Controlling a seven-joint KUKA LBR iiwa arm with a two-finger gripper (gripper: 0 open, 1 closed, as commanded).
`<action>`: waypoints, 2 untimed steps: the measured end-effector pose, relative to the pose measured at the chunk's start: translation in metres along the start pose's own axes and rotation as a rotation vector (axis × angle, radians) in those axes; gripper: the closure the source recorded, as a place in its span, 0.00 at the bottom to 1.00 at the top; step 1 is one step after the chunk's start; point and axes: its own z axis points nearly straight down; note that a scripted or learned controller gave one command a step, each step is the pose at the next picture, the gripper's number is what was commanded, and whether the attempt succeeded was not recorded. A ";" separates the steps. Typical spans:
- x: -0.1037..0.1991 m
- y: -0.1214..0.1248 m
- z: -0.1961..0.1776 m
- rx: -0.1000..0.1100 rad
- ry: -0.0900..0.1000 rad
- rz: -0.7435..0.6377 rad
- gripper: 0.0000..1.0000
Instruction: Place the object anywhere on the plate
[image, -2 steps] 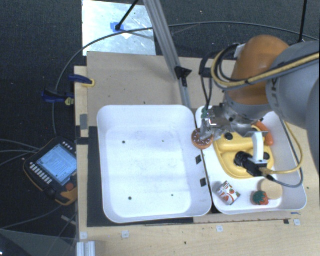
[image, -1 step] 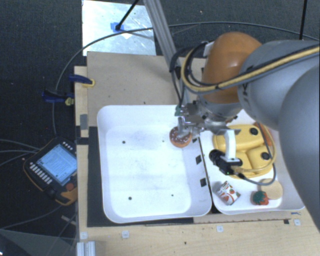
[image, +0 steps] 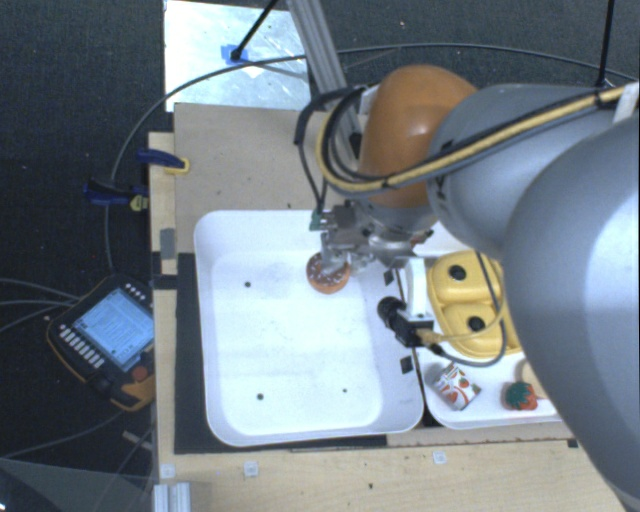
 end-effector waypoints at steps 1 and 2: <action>0.015 -0.007 -0.005 0.001 0.000 0.002 1.00; 0.014 -0.007 -0.005 0.000 -0.001 0.003 0.00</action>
